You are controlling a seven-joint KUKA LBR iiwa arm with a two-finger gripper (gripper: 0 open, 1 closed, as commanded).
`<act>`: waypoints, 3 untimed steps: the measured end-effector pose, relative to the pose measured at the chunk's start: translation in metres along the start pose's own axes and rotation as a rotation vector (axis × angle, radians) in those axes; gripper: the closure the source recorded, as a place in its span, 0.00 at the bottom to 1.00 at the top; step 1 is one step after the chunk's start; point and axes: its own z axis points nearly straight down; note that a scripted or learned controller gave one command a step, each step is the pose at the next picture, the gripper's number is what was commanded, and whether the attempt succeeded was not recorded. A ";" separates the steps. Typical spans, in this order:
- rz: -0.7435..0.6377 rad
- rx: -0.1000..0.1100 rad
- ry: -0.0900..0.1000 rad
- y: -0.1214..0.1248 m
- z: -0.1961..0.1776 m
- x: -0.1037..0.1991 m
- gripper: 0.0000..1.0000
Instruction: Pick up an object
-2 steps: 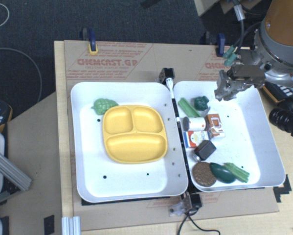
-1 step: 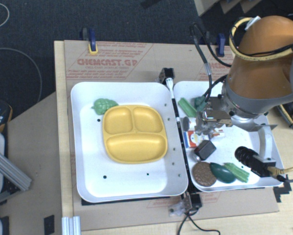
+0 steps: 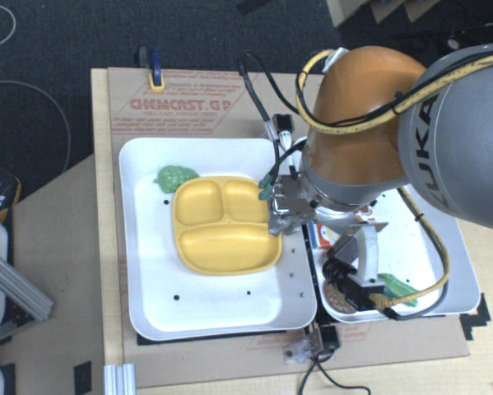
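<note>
Camera view showed the arm (image 3: 411,130) reaching from three o'clock over the left bin (image 3: 143,245). The yellow tray (image 3: 221,229) lay centred there: stiff, light, slick, best pinched at its rim. The gripper (image 3: 281,208) sat at its three o'clock edge; grip state unclear. A green toy (image 3: 176,177) lay at eleven.

I count two white bins: the left bin (image 3: 139,245) and the right bin (image 3: 452,270). In the left one I see one yellow divided tray (image 3: 221,225), with three compartments, and one small green lumpy object (image 3: 176,177) just beside its upper left corner. In the right bin I can make out one green item (image 3: 398,286) and one round brownish piece (image 3: 338,296); the arm covers the rest, so I cannot count further there.
</note>
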 end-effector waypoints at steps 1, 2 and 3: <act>0.011 0.000 -0.003 0.001 0.041 -0.011 1.00; 0.011 -0.008 -0.001 0.002 0.029 -0.011 1.00; 0.012 -0.009 -0.001 0.002 0.019 -0.010 1.00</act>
